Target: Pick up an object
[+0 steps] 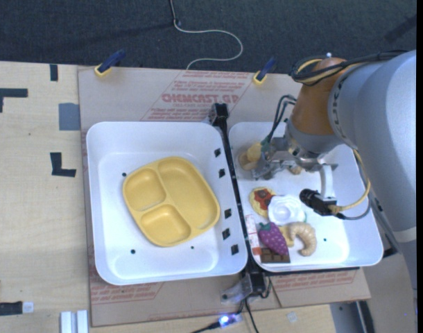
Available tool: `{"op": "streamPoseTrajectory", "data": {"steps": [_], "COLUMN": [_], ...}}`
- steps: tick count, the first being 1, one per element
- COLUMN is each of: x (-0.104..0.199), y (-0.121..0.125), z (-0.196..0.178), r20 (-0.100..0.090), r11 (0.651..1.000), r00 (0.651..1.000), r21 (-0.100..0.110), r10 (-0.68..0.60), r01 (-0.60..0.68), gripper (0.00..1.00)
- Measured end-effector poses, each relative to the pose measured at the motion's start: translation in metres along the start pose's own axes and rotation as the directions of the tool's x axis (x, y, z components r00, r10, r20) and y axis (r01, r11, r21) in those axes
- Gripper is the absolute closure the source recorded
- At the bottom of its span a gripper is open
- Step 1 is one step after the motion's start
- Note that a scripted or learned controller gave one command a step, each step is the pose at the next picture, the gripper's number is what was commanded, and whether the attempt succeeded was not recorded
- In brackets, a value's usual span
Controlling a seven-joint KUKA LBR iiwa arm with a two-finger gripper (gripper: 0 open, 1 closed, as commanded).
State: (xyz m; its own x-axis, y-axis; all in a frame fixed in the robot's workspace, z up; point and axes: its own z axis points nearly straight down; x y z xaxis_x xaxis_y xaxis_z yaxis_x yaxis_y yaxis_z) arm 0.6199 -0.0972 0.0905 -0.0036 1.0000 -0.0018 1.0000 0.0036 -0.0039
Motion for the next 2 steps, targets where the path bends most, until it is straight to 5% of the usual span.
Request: {"op": "streamPoseTrajectory", "data": {"steps": [2], "x": [0.012], "y": [0.004], "z": [-0.096], "r20": [-0.002], "r11": [1.0], "r00": [1.0], "r21": [-0.003], "r10": [0.0], "r01": [0.0], "gripper": [1.0]}}
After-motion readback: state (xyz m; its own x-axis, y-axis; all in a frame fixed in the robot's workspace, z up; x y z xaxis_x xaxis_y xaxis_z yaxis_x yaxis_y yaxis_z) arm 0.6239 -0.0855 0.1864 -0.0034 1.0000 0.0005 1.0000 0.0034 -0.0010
